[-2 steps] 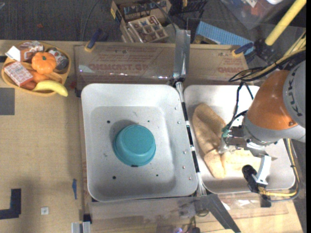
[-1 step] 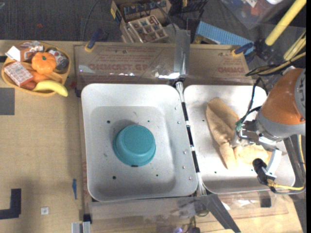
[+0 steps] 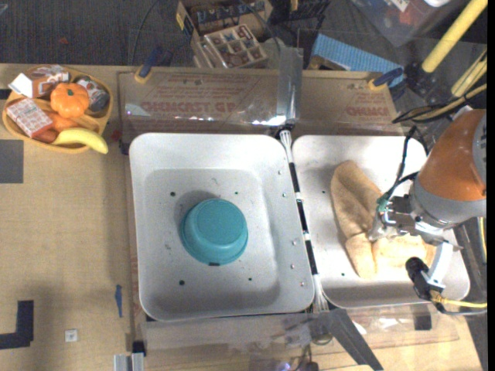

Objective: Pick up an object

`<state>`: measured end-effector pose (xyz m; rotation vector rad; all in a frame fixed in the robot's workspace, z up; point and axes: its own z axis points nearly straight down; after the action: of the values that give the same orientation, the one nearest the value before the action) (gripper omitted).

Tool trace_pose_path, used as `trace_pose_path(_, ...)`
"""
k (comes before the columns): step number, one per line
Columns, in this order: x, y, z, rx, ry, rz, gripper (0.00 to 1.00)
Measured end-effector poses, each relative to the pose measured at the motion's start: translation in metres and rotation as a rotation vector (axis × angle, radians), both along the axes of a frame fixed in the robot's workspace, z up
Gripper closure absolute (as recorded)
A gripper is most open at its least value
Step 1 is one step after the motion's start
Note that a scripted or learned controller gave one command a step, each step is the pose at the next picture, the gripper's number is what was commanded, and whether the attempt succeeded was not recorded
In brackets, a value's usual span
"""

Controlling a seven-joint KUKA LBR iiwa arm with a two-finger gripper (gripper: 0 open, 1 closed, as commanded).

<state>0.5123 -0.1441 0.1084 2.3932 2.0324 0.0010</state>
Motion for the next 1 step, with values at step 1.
trace_pose_path(1, -0.0002, -0.0005, 0.0000, 0.000, 0.000, -0.001, 0.00)
